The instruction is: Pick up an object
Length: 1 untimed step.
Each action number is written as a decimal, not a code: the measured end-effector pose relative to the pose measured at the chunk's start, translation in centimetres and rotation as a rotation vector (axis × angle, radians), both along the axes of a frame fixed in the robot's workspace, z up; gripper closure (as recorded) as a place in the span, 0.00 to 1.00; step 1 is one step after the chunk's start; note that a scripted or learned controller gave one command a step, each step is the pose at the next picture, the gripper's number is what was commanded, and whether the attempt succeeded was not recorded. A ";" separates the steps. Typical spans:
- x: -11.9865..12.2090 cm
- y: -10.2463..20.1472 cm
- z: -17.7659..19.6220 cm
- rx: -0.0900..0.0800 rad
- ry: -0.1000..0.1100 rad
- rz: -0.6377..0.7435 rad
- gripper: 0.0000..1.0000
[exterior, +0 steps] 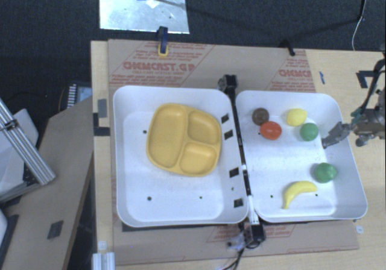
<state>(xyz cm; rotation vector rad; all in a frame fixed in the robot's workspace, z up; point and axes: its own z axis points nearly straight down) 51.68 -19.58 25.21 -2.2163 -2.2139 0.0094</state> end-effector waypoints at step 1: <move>0.2 0.1 0.7 -0.003 -0.012 0.004 0.00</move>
